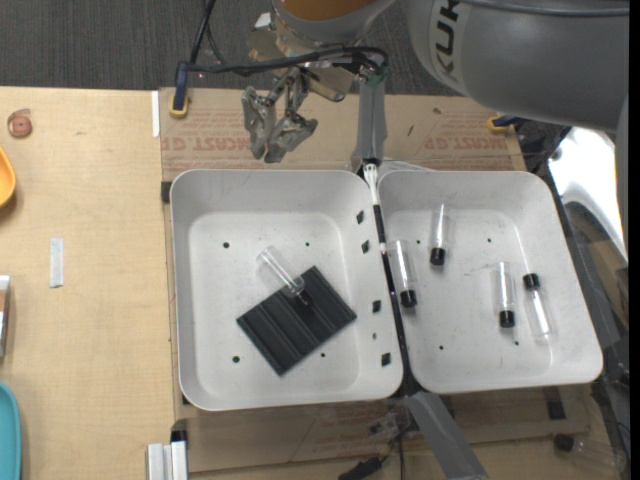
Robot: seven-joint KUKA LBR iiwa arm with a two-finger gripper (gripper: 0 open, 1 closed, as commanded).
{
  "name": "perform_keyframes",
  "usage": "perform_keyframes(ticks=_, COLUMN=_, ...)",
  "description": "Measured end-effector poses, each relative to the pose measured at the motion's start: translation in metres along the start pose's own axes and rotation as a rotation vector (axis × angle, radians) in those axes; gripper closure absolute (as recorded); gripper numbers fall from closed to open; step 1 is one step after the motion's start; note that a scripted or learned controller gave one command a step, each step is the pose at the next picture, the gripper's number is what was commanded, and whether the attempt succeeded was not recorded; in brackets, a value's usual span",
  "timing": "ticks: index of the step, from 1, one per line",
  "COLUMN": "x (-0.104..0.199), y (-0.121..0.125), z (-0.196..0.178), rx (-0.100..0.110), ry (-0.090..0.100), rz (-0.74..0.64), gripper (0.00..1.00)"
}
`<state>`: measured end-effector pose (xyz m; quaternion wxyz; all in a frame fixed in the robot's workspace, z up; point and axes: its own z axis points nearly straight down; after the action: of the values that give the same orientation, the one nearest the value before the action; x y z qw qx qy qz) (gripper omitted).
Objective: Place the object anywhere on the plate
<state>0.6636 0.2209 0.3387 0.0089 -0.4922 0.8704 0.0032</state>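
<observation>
Camera view from above the tabletop (90,218): we see the grey arm (520,28) stretching in from the right, its orange band high in the frame, with the jaws (280,128) hanging over the cardboard strip behind the left bin (200,368), well apart from anything inside it. We cannot tell from this angle whether the jaws are spread or pressed together; nothing shows between them.

Two white bins sit side by side. In the left one a dark ribbed plate (296,320) lies flat and turned at an angle, and a clear tube (282,272) lies slanted with its dark-capped end resting on the plate's upper edge and its clear end reaching off toward the bin's back. The right bin (570,348) holds four more capped tubes: one (403,276) just beside the divider, one (437,236) near the back, and a pair (520,298) close together toward the right wall.

We judge the placing step to be at or near its end: a tube touches the plate, though only partly on it, and the arm stands clear. If another tube is to go over, the next move calls for a reach across to the right bin, a descent over one tube, and a grip across its narrow body rather than along its length.
</observation>
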Motion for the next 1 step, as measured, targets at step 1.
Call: perform_keyframes(ticks=1, x=-0.0001, y=-0.0019, z=-0.0094, rx=0.000, ry=-0.006, rz=0.007, gripper=1.00)
